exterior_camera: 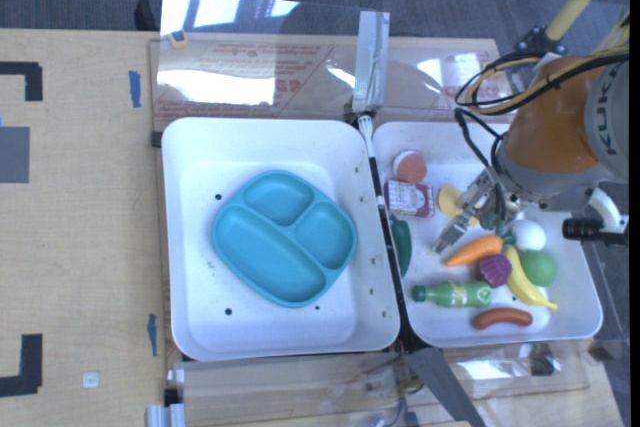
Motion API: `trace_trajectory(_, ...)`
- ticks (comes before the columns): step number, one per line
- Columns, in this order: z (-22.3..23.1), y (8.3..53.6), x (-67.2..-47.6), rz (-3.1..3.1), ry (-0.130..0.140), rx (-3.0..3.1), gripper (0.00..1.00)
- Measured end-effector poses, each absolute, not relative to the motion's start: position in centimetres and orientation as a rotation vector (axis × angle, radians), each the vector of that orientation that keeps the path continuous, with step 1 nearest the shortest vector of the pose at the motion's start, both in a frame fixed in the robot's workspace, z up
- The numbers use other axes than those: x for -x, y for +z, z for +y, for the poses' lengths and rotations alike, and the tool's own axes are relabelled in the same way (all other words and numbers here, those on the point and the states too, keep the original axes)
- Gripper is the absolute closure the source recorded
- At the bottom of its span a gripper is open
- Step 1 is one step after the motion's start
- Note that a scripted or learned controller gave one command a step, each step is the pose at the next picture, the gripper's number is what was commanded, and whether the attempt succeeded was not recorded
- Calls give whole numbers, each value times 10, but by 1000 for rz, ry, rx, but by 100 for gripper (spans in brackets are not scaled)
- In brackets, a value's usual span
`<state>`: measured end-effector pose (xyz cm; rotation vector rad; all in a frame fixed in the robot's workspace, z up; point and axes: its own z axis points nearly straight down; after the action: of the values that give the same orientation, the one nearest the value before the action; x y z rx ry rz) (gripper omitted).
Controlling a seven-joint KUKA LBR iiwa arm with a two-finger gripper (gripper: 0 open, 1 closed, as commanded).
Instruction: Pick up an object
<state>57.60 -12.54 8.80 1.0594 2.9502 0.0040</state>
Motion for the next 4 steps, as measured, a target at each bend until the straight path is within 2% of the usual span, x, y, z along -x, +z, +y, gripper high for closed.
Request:
trace_trajectory(1, -123, 88, -556, 2966, 4, -1004, 0)
trace_trajectory(2, -159, 87, -529, 2821, 5, -1372, 0)
trace_trajectory(3, -144, 87, -554, 2833, 2, -1339, 0)
trace_trajectory(4, -193, 86, -501, 2586, 2, -1776, 0)
